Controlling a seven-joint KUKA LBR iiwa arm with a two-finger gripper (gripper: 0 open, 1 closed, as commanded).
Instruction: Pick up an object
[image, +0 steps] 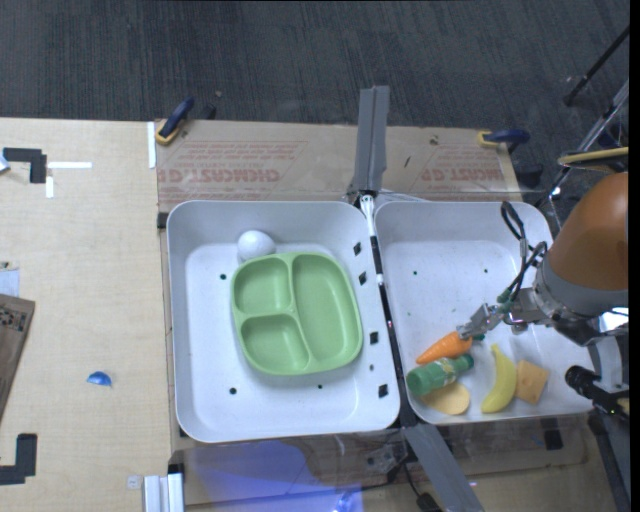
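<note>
Gripper (480, 324), lower right of frame in the right bin (440, 240), fingers' state cannot be told, sits just above-right of the carrot (444, 347), near the banana (500, 380).

Bright, even overhead light — slightly soft focus

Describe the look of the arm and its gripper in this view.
The arm enters from the right: a rounded orange band above a grey, metallic wrist. A thin black cable loops along it toward the wrist. The gripper is small, slim and grey-metallic, with narrow fingers. No markings can be made out.
</note>
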